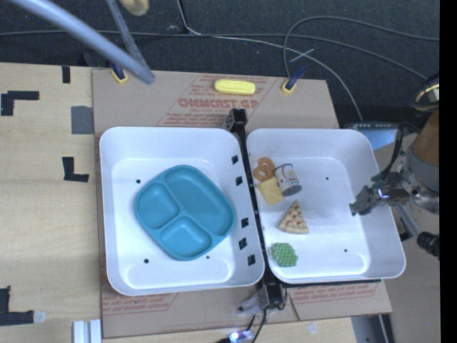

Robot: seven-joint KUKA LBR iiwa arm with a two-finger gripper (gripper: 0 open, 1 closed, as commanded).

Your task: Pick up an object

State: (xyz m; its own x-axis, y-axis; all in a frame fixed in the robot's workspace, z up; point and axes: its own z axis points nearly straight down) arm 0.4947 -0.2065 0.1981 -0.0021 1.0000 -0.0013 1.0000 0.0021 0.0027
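Observation:
In the right bin (357, 148) lie a pretzel (263, 168), a small can (287, 179) on its side, a yellow cheese block (269, 191), a pizza slice (293, 219) and a green broccoli-like piece (284, 254). They sit in the bin's left half. My gripper (362, 202) hangs at the bin's right rim, well to the right of the pizza slice. No object shows between its dark fingers. The left bin (118, 156) holds a blue divided plate (184, 211).
A yellow corn cob (234, 87) lies on the cardboard behind the bins. Cables run across the dark floor at the back. The arm's body (425, 170) stands outside the right bin's right edge. A black divider (246, 191) separates the bins.

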